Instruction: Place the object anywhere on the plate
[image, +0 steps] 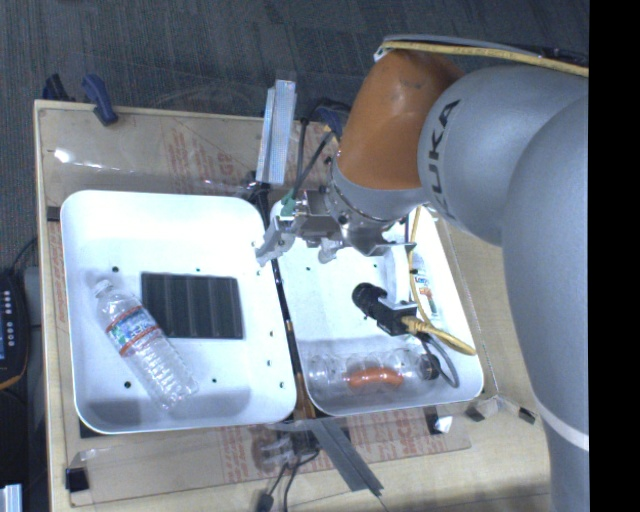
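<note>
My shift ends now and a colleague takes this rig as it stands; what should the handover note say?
The tool hangs over the far end of the right bin, by the divide; open or shut can't be told, no object seen in it.
The plate lies flat in the left bin, nothing on it.
The bottle lies beside it in the same bin; a clear item with an orange part lies at the right bin's near end.
Done: nothing yet. Left: pick an object, set it on the plate.

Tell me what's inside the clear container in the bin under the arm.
An orange elongated item shows inside the clear plastic container; its wall's glare blurs any other contents.
</note>
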